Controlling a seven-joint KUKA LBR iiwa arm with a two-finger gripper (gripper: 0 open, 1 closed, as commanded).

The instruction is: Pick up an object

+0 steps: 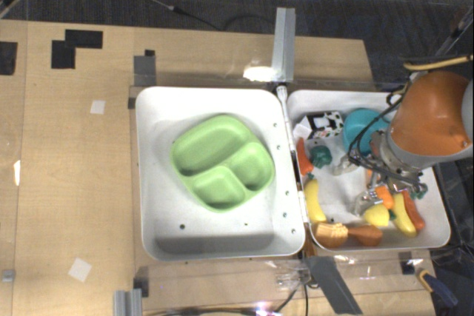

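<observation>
1. Toy food lies crowded in the right bin point(444, 233); the gripper point(376, 197) is low among a lemon point(378, 215), an orange piece point(385, 196) and a banana point(314, 202). Whether it grips anything, I cannot tell.
2. Risk: with pieces touching, a closing pinch may catch two or slip off rounded plastic.

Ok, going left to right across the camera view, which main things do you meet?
Left bin → green divided plate → orange carrot at the right bin's left wall → teal cup → gripper → arm's orange band.
</observation>
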